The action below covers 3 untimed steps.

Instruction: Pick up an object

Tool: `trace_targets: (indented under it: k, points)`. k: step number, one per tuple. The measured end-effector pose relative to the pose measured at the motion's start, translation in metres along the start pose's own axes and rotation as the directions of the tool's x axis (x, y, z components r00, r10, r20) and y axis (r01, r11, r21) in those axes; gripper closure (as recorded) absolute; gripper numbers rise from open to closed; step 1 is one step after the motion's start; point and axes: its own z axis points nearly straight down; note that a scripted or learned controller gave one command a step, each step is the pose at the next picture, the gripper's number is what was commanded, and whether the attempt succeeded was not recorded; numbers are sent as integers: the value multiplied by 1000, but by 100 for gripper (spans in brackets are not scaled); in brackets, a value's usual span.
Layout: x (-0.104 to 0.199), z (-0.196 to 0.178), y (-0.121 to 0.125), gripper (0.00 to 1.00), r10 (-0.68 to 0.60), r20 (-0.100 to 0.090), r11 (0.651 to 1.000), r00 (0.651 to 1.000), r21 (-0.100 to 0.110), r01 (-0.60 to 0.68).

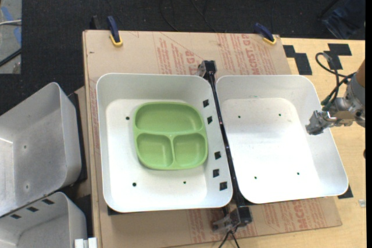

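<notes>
Well apart, green divided plate (171,135) lies in left bin (110,96); gripper (317,125) over right bin's (290,87) edge, grasp unclear

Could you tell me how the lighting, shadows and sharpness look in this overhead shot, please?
Camera view: even, soft light; the green plate is sharp, with faint shadow in its compartments; the right bin looks bright but not blown out; the gripper at its right rim is small and slightly blurred.

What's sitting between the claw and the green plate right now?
In the camera view, the right bin's bare white floor and the black divider between the bins separate the claw from the green plate.
</notes>
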Motion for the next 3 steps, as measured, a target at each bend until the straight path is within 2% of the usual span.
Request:
trace_targets:
  k: [2,3]
  points:
    - [114,4,21,100,-4,-4,1000,1000,5,4]
    - [159,-6,35,100,-3,-2,1000,1000,2,3]
